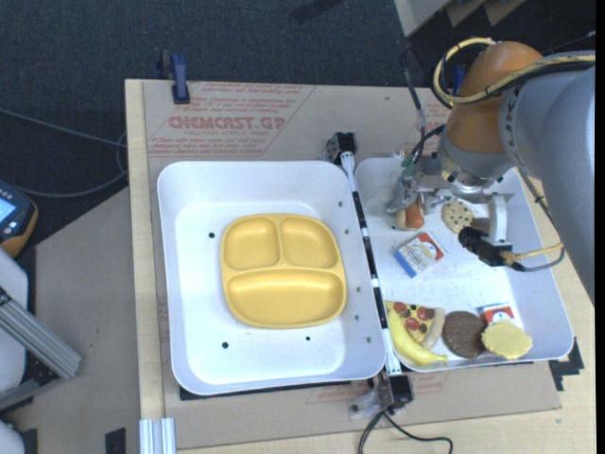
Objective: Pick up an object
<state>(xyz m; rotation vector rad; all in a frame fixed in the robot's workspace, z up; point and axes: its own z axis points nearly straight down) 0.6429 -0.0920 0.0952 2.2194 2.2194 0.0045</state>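
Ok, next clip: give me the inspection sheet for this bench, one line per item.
Surface: two white bins side by side, left bin, right bin, on a board.
Job's things: yellow divided plate in the left bin; toy foods in the right bin: banana, pizza slice, brown patty, cookie, small packet.
Clutter: blue clamp at the board's far edge.
Grippers: gripper low over the right bin's far end; finger state unclear.
Cables: yellow cable looped by the wrist.
Surroundings: dark carpet.
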